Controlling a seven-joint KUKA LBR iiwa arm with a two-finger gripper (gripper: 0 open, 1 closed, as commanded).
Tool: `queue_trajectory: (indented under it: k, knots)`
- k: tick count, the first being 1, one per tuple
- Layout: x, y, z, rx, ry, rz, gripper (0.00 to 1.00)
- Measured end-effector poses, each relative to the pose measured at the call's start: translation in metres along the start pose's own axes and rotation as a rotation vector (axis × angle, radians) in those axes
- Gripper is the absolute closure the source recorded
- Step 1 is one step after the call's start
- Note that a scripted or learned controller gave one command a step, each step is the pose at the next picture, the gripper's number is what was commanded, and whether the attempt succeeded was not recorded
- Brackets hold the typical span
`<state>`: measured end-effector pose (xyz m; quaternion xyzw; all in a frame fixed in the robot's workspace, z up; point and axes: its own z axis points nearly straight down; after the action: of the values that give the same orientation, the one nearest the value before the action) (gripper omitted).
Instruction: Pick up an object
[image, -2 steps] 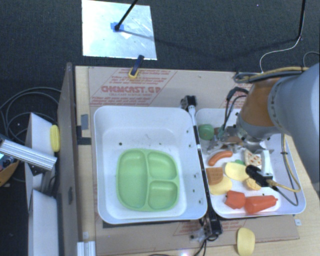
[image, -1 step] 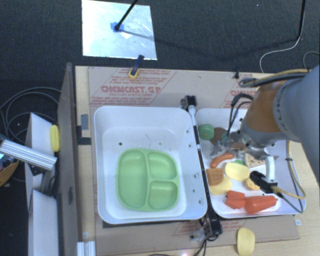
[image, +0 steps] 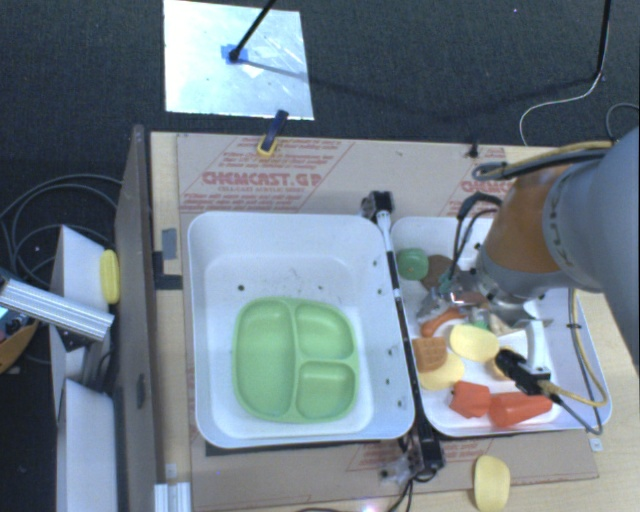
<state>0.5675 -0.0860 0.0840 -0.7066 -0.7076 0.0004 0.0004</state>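
Yellow toy (image: 490, 482) lay at the worktop's near edge; end effector (image: 462, 297) hovered over the right bin (image: 583, 352), grip unreadable, nothing lifted.

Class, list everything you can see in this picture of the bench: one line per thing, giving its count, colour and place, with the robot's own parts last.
Bins: two, white, side by side on the bench; left bin, right bin.
Divided tray: one, light green, lying in the left bin.
Green ball: one, at the far left corner of the right bin.
Yellow pieces: two in the right bin; one on the board in front of that bin.
Orange-red pieces: several in the right bin, two at its near edge.
Board: one, brown with red print, under the bins.
Arm: one, grey with an orange band, over the right bin.
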Motion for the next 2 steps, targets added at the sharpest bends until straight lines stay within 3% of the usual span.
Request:
queue_trajectory:
  k: [2]
  knots:
    - [0.001, -0.023, 0.0, 0.0, 0.0, 0.001, 0.0]
